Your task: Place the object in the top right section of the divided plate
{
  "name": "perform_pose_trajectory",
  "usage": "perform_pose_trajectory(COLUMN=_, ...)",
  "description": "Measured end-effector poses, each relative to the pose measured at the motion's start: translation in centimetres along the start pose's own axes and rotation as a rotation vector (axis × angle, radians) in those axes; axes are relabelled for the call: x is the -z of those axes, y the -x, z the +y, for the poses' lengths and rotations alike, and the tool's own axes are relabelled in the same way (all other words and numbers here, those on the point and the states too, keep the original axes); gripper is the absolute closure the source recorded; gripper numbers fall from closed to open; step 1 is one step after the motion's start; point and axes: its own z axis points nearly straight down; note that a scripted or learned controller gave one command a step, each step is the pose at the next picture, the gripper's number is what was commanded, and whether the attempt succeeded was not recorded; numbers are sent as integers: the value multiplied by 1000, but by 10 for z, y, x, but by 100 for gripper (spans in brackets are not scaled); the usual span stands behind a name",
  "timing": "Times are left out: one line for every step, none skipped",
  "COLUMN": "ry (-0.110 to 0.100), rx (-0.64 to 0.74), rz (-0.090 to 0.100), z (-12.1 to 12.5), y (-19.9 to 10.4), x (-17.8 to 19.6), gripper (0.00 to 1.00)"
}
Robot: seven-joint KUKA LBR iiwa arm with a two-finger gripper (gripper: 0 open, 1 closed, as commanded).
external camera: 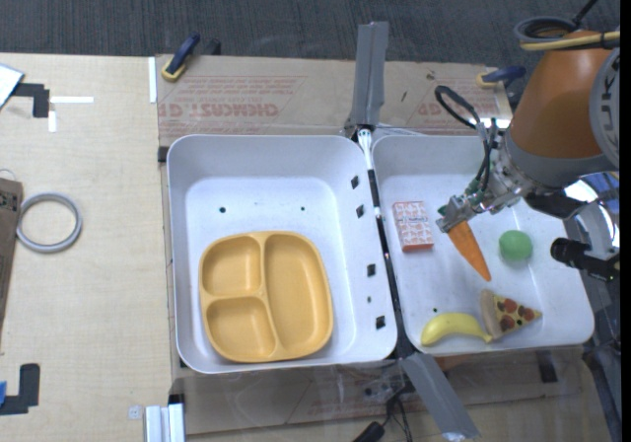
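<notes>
Cardboard-covered bench, two shallow white bins (187, 262) side by side. Gripper (461, 214) sits at the top end of the orange plastic carrot (470, 248) in the right bin; jaws look pinched on its tip. Lift straight before traversing left to the yellow divided plate (264, 294), upper-right section.

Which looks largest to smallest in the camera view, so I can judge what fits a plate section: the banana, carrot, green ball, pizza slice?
1. carrot and banana, too alike to rank
2. pizza slice
3. green ball
</notes>
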Motion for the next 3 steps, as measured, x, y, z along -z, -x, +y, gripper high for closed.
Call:
perform_pose_trajectory(ry=0, rx=49, rz=-1, z=10, y=-20, x=33, gripper=100)
perform_pose_trajectory(ry=-3, rx=335, rz=1, z=11, y=-130, x=0, gripper=100)
perform_pose_trajectory(ry=1, rx=522, rz=-1, z=1, y=-68, x=0, gripper=100)
